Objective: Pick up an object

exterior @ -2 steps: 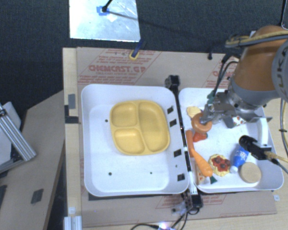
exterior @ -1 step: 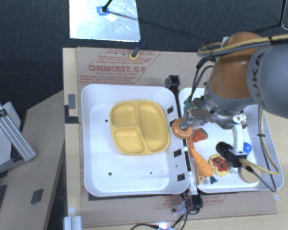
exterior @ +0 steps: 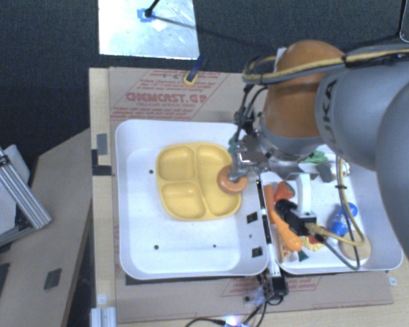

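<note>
So my gripper point(exterior: 240, 163) is sitting right at the yellow divided plate's point(exterior: 193, 181) right-hand edge, and directly under the fingertips there's a small brownish ring thing, looks like a toy donut point(exterior: 231, 182). It lies against the plate's rim on the side that faces the other bin, roughly level with the plate's middle. That's the relation everything hangs on: the donut is basically straight below me, maybe a touch toward the plate, so if I go for it the approach is down, not sideways.

Honest caveat: I can't tell how my fingers are set. The wrist blocks the view and the tips blur into the donut, so I can't say whether I'm touching it either.

Orientation-wise, the donut is round and lying flat, so there's no real long axis and it doesn't point anywhere. Any closing direction should do, though the raised rim beside it could get in a finger's way, my guess anyway.

Other options: past the plate's right edge, across the bin wall, there's an orange carrot-looking piece point(exterior: 287, 231) with its long axis running away from the plate's lower right corner toward the bench front, and a blue item point(exterior: 339, 221) further out. Both are farther from me than the donut.
</note>
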Motion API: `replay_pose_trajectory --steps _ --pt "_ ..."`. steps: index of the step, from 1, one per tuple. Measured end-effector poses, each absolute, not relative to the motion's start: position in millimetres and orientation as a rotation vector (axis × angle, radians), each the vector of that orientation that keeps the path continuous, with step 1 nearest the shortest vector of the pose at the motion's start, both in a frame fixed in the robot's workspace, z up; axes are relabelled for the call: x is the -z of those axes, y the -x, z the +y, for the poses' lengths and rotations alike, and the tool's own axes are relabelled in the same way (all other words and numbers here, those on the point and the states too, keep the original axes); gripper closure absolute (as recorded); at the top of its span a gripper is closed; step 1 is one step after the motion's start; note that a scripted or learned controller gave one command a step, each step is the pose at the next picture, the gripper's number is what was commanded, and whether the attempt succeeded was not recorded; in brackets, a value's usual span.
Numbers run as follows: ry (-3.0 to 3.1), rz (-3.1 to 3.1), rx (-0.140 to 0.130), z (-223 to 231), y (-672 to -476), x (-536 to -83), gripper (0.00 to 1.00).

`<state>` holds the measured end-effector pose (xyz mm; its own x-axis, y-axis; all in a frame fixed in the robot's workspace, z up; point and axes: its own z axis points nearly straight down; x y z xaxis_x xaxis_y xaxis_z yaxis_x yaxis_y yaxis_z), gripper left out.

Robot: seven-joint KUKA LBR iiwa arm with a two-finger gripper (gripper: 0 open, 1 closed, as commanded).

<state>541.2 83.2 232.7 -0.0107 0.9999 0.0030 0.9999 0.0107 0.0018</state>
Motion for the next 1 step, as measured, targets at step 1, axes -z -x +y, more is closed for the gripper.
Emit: replay_pose_trajectory --steps 1 --pt "2.212 -2.229 0.0 110.0 -538.4 -221.6 1.0"
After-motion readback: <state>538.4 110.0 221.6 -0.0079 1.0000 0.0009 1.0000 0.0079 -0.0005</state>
